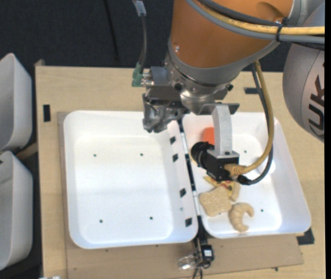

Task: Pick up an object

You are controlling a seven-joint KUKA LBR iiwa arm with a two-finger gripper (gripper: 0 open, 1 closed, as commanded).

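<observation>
Right bin (283,205): toast (213,203) beside croissant (241,217); arm (229,34) covers orange item (208,135).

One camera above the bench (52,97), at a slant, seemingly close

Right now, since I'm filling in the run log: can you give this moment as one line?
gripper: near far end of divider | right bin: orange item, bread slice, croissant

The left bin (78,156) and right bin (281,190) are white with sparse small dark dots, the bench (96,86) is pale tan with black tape marks, the arm (305,86) is grey with an orange band (229,10), the toast slice (213,202) is tan, the croissant (240,215) is beige, and the small block (208,135) is orange-red.
</observation>
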